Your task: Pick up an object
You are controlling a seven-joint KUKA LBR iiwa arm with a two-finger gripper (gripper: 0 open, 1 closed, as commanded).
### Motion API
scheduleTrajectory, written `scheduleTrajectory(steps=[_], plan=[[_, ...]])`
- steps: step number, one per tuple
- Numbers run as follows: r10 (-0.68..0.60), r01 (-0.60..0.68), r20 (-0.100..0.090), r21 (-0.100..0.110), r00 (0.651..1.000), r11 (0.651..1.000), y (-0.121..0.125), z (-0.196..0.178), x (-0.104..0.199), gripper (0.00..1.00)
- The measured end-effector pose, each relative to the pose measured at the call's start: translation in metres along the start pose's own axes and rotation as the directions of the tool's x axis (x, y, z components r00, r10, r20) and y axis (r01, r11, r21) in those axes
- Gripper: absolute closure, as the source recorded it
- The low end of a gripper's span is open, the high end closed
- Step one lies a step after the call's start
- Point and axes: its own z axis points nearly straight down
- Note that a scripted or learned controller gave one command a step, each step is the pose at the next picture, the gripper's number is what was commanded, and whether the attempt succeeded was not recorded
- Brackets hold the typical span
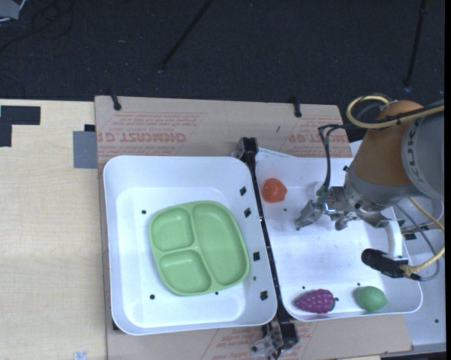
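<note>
Two white bins sit side by side across the middle of the frame: the left bin [127, 201] holds a green divided plate [199, 246], and the right bin [338, 276] carries three small toy foods with the arm [394, 156] reaching in from the right edge. Its gripper [324, 214] hangs over the upper middle of the right bin, the fingers [309, 216] spread and with nothing between them. Nearest to it is the orange-red piece [274, 190], which lies just up and to the left of the fingertips, close to the divider between the bins; it looks roundish, so no long axis seems to matter. Purple grapes [315, 301] and a green lime-like piece [371, 298] rest well apart from it along the bin's lower edge. Judging from this, a short shift toward the upper left would suit the pickup best.
</note>
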Motion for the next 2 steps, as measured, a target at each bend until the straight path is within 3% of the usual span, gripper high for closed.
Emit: scheduleTrajectory(steps=[1,2], plan=[[0.001,-0.001,0.000,-0.002,1.000,1.000,0.000,0.032,0.001,0.00],[0.005,-0.005,0.000,-0.003,1.000,1.000,0.000,0.020,0.000,1.00]])
